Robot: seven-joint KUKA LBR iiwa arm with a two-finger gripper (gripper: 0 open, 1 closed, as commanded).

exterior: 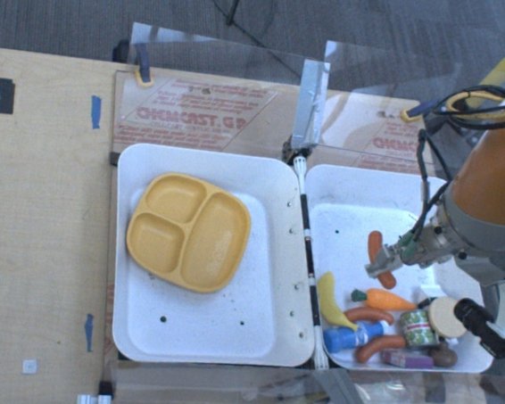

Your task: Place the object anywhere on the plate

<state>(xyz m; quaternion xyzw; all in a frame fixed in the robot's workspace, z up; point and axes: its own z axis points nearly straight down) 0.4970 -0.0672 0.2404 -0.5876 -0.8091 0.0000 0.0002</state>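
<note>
A yellow plate with three compartments lies in the left white bin, with nothing on it. In the right bin, a red toy sausage lies upright along the bin floor. My gripper hangs over the sausage's lower end and hides part of it. The grey arm with its orange band reaches in from the right. Whether the gripper touches the sausage is unclear.
Several toy foods crowd the right bin's near edge: a yellow banana, an orange carrot, a blue bottle, a green can and a round tan piece. A ridge divides the bins.
</note>
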